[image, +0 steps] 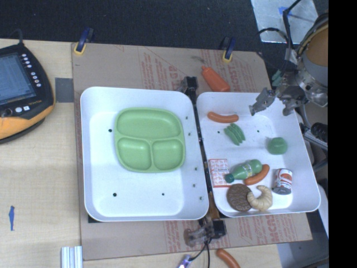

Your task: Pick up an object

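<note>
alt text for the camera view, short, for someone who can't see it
The gripper hangs open over the far edge of the right bin, holding nothing. That bin holds a sausage, green pepper, green ball, green bottle, can, cookie and croissant. The left bin holds a green divided plate.
</note>
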### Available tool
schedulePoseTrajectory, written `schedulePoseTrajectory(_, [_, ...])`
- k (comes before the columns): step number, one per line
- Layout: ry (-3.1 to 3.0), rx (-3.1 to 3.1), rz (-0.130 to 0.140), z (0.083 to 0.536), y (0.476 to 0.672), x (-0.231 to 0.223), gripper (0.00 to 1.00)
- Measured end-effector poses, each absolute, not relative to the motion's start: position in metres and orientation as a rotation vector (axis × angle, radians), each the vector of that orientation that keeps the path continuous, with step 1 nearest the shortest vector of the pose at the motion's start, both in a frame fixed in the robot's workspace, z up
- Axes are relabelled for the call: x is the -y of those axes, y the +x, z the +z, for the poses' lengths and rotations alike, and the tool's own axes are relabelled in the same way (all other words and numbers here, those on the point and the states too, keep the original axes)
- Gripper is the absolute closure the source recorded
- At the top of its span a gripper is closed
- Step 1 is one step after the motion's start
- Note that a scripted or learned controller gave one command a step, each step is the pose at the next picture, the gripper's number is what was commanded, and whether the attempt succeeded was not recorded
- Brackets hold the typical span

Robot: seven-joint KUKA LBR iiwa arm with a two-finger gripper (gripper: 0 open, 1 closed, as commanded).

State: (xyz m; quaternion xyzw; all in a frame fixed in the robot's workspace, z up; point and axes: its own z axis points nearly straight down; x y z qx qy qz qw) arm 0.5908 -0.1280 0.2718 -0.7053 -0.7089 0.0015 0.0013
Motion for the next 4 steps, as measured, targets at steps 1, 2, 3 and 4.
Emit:
schedulePoseTrajectory(1, [-2.213,2.226,0.008,0.172,0.596,0.117,0.0])
schedulePoseTrajectory(2, [-2.213,2.225,0.009,0.091,0.603,0.126,0.0])
schedulePoseTrajectory(3, [-2.211,2.23,0.011,0.102,0.604,0.128,1.0])
schedulePoseTrajectory(4, [-2.213,2.227,0.003,0.193,0.594,0.048,1.0])
